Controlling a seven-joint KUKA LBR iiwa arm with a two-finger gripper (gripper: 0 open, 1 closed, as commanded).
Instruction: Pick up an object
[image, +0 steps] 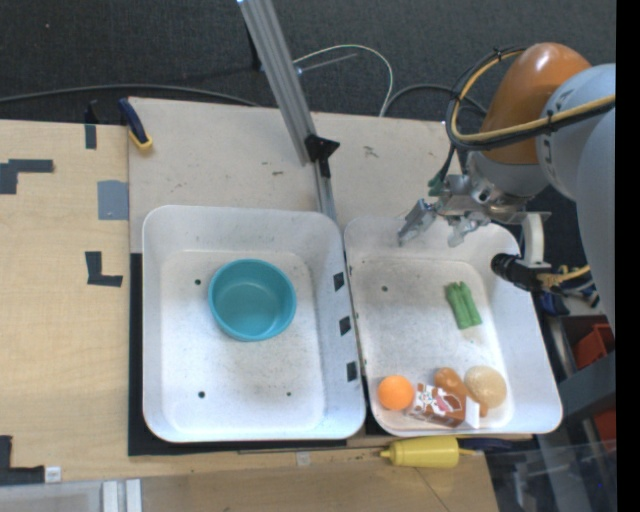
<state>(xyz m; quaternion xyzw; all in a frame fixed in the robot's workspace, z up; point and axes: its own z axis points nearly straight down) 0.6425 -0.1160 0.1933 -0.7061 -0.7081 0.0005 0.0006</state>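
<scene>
Robotics laboratory test bench, seen from above. Indicated by: grey industrial arm (585, 130) with orange band, loose cables (350, 60) trailing over dark carpeted floor, slanted aluminium strut (285, 80) over a plywood benchtop (60, 300) marked with tape patches (112, 198), and two shallow white bins (170, 240) stocked with assorted practice items such as a teal bowl (252, 299) and toy foods (440, 392).

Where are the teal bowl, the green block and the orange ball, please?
teal bowl (252, 300): camera view, middle of its inside.
green block (463, 304): camera view, middle of its top face.
orange ball (395, 393): camera view, centre of its surface.
</scene>
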